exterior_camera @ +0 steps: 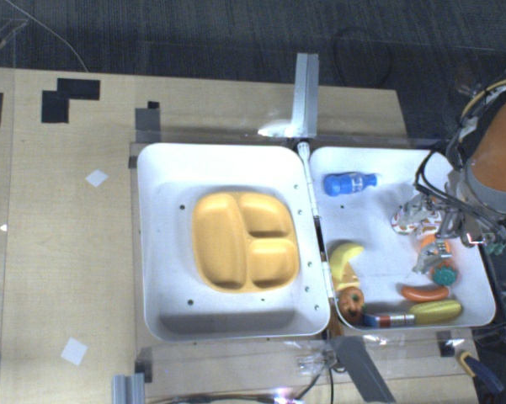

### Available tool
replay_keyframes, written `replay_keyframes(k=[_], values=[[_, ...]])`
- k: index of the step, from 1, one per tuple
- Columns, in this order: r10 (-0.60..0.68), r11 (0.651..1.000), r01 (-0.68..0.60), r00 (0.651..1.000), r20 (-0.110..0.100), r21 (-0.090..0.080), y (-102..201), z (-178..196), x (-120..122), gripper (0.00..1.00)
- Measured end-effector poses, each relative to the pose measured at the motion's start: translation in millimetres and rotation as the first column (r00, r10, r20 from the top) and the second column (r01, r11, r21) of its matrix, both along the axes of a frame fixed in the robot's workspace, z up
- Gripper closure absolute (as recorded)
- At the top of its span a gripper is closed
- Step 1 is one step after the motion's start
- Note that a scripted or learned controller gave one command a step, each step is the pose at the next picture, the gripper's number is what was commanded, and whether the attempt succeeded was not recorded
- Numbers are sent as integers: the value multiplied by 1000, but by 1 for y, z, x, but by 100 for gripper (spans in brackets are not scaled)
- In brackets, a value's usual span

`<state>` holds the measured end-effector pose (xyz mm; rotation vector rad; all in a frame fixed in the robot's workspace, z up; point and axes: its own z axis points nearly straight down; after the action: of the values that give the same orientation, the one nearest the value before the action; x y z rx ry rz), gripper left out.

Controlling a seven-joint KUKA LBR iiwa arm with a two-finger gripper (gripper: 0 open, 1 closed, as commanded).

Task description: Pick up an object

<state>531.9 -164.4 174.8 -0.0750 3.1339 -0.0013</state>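
Arm over the right bin; two white bins side by side on a pale wood desk.

The desk carries black tape marks near its far left corner; dark carpet lies beyond its far edge. Left bin: one yellow divided tray, central. Right bin: one blue bottle near the far edge, one banana by the left wall, one red sausage and one yellow-green piece at the near right corner. The gripper hangs above the sausage; whether the jaws are apart or closed, cannot tell.
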Motion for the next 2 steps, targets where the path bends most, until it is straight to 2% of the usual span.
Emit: replay_keyframes(k=[1, 2], values=[[499, 866, -499, 866, 4, -1, 200, 12, 38, 0], [706, 708, -706, 708, 0, -6, 103, 12, 68, 0]])
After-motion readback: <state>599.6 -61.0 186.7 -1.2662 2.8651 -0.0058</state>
